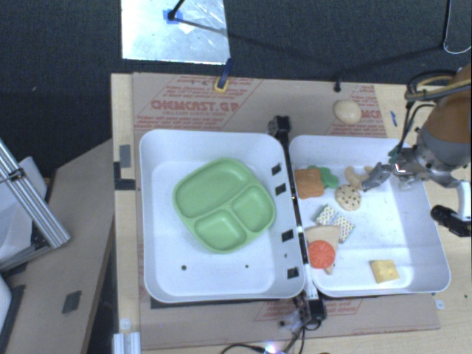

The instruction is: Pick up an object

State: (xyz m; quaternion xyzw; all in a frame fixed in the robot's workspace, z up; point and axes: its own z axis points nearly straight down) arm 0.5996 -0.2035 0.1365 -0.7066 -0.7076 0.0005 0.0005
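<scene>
The gripper (375,175) hangs low over the right bin (420,227), just beside the speckled cookie (348,197); how wide it stands, I cannot tell. The green plate (225,205) sits in the left bin (158,220).

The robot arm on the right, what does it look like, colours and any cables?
The arm is grey and rounded, with an orange band above the wrist. It narrows to a metallic grey gripper over the right bin. Thin dark and yellowish cables loop beside its upper part, and a black piece juts out below it. Any markings are too small to read.
</scene>
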